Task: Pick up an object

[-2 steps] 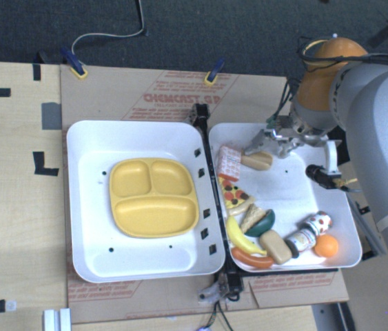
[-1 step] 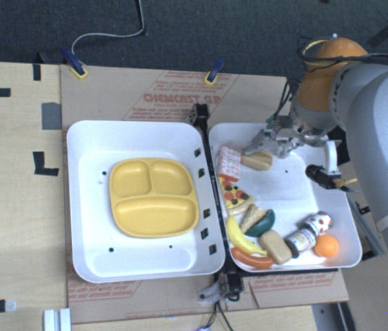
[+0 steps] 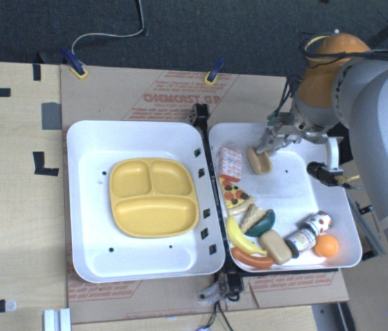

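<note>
Toward the far edge of the right-hand shallow white bin [image 3: 297, 185], a small tan, bread-like block [image 3: 259, 161] is lying just right of a red-and-white printed packet [image 3: 230, 161]. Its upper end is sitting between the tips of the claw [image 3: 268, 145], which is reaching down from the block's upper right. Whether the claw is pinching or merely touching it, I cannot tell.

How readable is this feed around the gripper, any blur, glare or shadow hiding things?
Camera view: even, soft light, no harsh glare on the white right-hand bin; the grey arm's gripper looks slightly soft and casts faint shadow over the tan block-shaped object; the whole frame is low-resolution, so small labels are unreadable.
</note>
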